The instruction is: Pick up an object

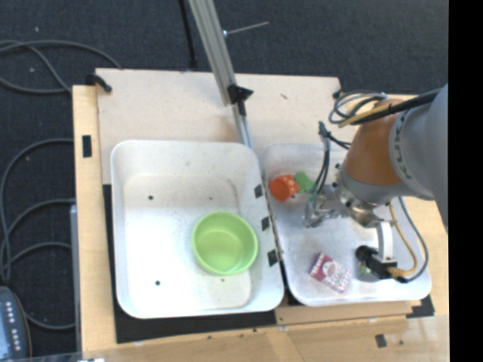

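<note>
One orange-red object (283, 188), rounded, beside green piece (304, 181); tool (315, 216) state unclear.

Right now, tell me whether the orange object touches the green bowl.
Apart. The camera view shows the orange object in the right bin and the green bowl in the left bin.

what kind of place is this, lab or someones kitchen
Most likely a robotics lab or test bench, not a kitchen. A grey robot arm reaches over two white bins on a wooden bench, and loose cables trail across the dark carpet.
</note>
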Motion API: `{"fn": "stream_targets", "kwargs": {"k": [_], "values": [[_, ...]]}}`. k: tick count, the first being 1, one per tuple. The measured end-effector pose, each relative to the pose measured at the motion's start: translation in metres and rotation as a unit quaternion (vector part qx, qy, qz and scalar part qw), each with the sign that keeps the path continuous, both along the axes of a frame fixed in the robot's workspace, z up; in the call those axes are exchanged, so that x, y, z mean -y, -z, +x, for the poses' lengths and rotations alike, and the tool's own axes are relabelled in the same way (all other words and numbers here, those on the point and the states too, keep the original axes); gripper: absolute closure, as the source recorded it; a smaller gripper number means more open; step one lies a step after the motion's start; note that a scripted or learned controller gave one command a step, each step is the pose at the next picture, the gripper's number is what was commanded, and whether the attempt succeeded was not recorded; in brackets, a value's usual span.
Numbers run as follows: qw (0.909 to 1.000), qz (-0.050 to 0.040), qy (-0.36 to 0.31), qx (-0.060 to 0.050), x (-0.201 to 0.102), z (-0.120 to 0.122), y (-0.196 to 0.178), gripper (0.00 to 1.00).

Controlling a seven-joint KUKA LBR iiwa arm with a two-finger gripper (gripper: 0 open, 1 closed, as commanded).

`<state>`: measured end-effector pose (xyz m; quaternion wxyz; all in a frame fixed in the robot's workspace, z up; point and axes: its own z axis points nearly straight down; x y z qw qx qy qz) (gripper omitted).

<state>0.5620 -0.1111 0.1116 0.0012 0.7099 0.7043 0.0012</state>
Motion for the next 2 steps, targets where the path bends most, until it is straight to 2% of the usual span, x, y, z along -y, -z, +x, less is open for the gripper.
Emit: {"fn": "stream_targets", "kwargs": {"k": [1,2], "values": [[1.0,-0.0007,-0.002,0.002,0.003,-0.002,-0.064,1.0],[1.0,-0.0006,-0.006,0.002,0.004,0.0,-0.11,1.0]]}}
